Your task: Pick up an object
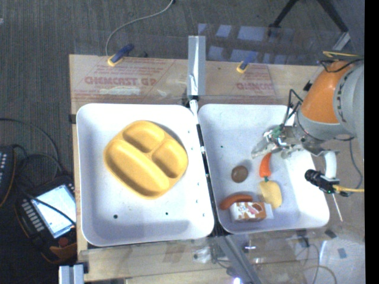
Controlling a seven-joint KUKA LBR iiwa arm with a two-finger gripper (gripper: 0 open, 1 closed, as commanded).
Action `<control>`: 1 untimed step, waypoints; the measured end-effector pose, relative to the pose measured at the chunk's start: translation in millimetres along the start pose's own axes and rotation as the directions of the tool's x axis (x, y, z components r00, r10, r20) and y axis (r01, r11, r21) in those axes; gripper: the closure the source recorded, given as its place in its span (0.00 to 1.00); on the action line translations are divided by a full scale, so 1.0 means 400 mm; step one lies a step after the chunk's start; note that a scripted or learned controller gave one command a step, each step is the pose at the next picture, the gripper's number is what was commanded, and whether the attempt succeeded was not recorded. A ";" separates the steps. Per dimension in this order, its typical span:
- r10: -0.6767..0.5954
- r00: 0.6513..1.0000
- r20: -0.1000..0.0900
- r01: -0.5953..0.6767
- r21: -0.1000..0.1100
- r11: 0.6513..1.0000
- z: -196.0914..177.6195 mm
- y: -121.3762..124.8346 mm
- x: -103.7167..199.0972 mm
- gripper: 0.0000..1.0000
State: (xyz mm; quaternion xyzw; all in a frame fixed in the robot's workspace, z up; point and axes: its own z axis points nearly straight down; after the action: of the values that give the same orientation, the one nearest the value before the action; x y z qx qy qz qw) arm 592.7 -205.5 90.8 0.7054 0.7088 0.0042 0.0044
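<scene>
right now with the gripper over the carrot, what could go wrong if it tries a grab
1. The carrot is thin and lies just below the gripper; the fingers may slip off it.
2. The yellow piece sits right beside the carrot's lower end and could get knocked or caught too.
3. The sausage and packet crowd that corner of the right bin.

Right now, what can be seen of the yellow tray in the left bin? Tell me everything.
The yellow tray looks like smooth moulded plastic, rounded at the corners, with three sunken compartments: one long one and two smaller ones side by side. It lies flat, right way up, turned at a slant to the bin's walls, near the middle of the left bin. It rests on the bin's floor, and nothing lies in it or against it. The gripper is over the other bin.
</scene>
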 end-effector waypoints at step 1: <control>-0.001 1.000 0.000 0.001 -0.003 1.000 -0.027 0.003 0.002 1.00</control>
State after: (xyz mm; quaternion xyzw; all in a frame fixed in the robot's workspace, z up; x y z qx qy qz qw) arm 593.8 -204.7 101.5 0.7050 0.7092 0.0052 0.0053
